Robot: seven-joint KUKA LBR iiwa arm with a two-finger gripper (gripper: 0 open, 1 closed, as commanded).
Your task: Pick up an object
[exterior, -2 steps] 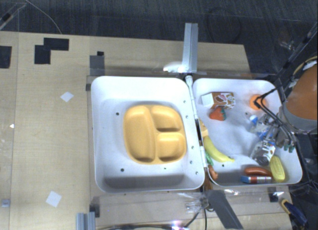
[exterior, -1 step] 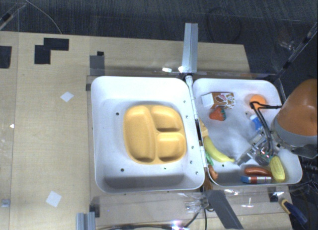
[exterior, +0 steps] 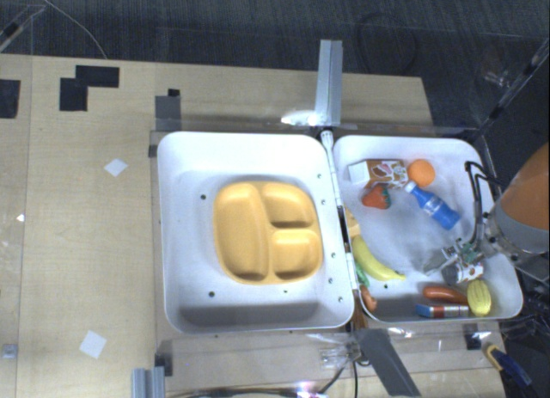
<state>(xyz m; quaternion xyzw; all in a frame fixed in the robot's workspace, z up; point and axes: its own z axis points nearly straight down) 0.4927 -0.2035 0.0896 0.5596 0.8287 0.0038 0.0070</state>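
— White plastic, mostly: two shallow bins sit side by side on a pale wooden table [exterior: 77, 241]. The left bin [exterior: 185, 302] holds a yellow divided tray [exterior: 265, 231]. The right bin [exterior: 507, 302] holds the small things.

— What is in the right bin?

— A banana [exterior: 375, 263] near its left wall, a strawberry [exterior: 376, 198] and a small carton [exterior: 386, 171] toward the back, an orange ball [exterior: 421, 172], a blue bottle [exterior: 431, 204] lying flat, a red marker [exterior: 445, 293] and a yellow corn cob [exterior: 479, 296] along the front wall.

— Where is the arm?

— It reaches in from the right, its orange band at the frame edge. The gripper [exterior: 460, 260] hangs low in the right bin, just behind the corn cob and marker. It is small and dark, so I cannot tell how far apart it stands, and nothing is visibly held.

— Which thing would suit a pick?

— Probably the corn cob, being nearest. It looks like a light, hard plastic toy, rounded and likely slippery; pinching across its middle seems safest. It lies close to the bin wall, which could crowd one side.
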